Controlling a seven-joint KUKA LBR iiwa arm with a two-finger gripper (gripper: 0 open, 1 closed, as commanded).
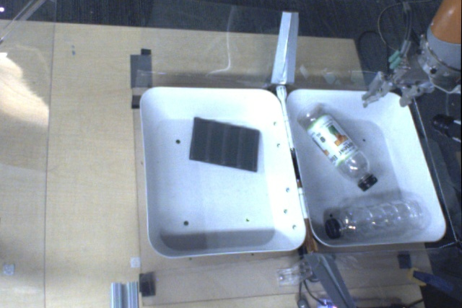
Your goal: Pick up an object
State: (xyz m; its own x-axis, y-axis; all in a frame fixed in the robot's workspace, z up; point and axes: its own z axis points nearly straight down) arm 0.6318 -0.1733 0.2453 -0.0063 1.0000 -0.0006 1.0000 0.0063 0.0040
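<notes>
Pale wooden counter [72,177] carries two shallow white plastic bins side by side. Left bin [216,238] holds flat dark grey ribbed rectangular pad [224,144], lying slightly askew. Right bin [426,177] holds two clear plastic bottles, well apart: larger unlabelled one with black cap [372,218] on its side along near wall; smaller one with white-green-orange label [337,142] lying diagonally at centre. Grey two-finger gripper [393,89] hovers over right bin's far right corner, nothing between fingers; whether fingers apart or together, cannot tell.

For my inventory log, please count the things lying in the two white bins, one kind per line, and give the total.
Clear plastic bottles: 2, one with a label and one bare, both lying in the right bin.
Dark flat ribbed pad: 1, in the left bin.
Total: 3
</notes>
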